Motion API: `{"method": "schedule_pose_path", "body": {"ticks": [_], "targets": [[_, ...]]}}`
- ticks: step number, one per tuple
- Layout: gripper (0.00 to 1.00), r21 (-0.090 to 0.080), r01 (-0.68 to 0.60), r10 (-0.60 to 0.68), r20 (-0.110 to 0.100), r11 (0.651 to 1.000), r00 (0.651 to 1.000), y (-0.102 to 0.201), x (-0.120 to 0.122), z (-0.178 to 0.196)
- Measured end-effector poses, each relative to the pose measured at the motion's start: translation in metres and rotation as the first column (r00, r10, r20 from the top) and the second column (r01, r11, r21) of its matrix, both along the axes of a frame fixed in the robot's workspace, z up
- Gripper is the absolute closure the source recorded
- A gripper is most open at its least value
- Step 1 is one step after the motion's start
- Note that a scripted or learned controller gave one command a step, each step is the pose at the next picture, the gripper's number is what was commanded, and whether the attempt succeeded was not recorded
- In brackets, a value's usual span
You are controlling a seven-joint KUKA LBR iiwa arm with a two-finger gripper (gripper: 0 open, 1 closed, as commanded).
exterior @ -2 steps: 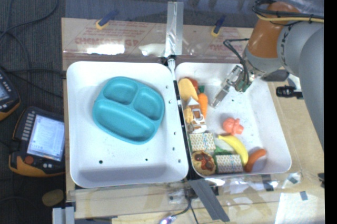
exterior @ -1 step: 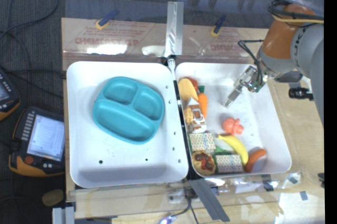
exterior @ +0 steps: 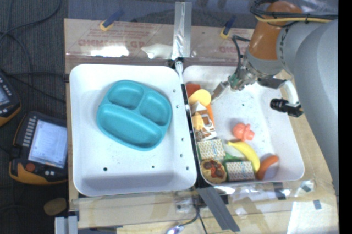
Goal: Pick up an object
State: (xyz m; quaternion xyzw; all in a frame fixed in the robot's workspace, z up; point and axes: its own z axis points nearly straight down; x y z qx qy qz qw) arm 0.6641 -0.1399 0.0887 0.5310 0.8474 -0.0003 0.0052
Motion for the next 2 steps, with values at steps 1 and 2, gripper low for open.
{"method": "schedule_pose_path", "body": {"ticks": [1,2], "targets": [[0.0,0.018,0.334,-0.334,-0.02,0.942,0.942,-0.062,0.009,0.001],[0.0,0.003,0.643,-0.643,-0.003,0.766,0.766,-0.016,0.006,-0.001]]}}
